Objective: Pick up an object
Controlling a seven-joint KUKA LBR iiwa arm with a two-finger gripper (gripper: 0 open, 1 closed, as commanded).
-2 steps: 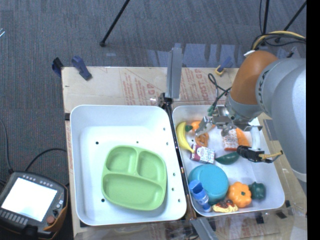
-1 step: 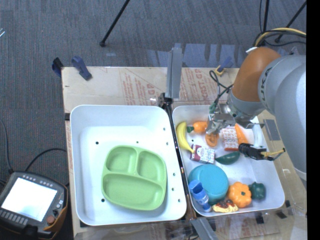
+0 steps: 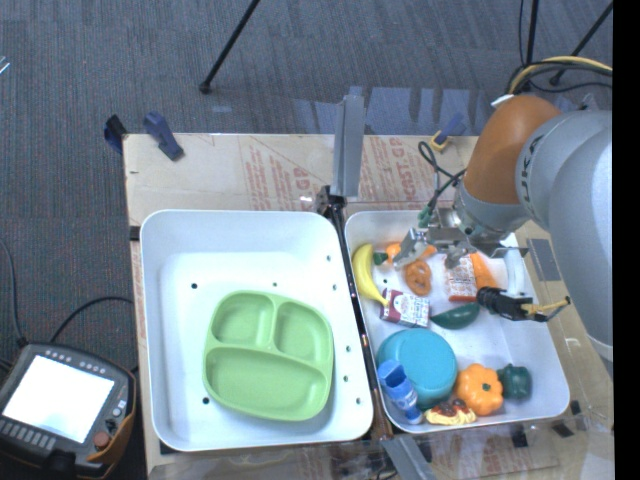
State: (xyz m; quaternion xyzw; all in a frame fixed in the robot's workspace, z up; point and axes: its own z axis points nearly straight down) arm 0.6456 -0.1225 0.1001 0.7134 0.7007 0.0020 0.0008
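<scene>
While the gripper (image 3: 437, 236) is lowered over the right bin (image 3: 548, 360) near the banana (image 3: 367, 271), its finger state cannot be told.

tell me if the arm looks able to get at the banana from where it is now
Probably yes. The banana lies uncovered along the right bin's left wall, and the gripper hangs just right of it; the nearby wall may crowd the fingers.

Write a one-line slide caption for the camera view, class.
Gripper hangs over cluttered right bin near banana; green tray lies in left bin.
</scene>
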